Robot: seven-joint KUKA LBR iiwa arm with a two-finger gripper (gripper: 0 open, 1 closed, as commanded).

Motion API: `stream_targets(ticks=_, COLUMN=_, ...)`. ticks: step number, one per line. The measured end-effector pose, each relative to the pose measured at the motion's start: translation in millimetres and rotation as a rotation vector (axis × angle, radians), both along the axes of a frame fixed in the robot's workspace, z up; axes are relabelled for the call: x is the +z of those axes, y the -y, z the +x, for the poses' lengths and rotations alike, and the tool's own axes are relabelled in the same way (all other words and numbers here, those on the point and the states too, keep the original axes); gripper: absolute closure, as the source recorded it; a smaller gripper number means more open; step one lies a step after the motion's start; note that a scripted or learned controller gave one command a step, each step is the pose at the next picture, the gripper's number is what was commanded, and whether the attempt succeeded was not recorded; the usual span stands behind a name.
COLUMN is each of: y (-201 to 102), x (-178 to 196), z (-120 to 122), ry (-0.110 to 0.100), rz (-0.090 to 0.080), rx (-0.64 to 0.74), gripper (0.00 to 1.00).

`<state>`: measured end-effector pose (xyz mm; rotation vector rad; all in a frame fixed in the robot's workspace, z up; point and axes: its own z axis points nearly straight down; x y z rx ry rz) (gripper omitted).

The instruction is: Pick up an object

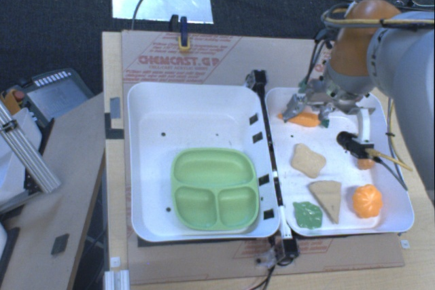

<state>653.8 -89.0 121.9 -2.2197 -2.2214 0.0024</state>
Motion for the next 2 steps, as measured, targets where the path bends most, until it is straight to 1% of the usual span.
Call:
stream_targets(ticks=1, y=0.1, x=13.5, z=1.7, ry=0.006, rz=0.0, rx=0.0, gripper=1.0)
stream_targets(ticks=2, y=4.3, x=77.0, z=-0.8, ry=0.009, rz=-0.001, rx=-0.001, gripper=1.0)
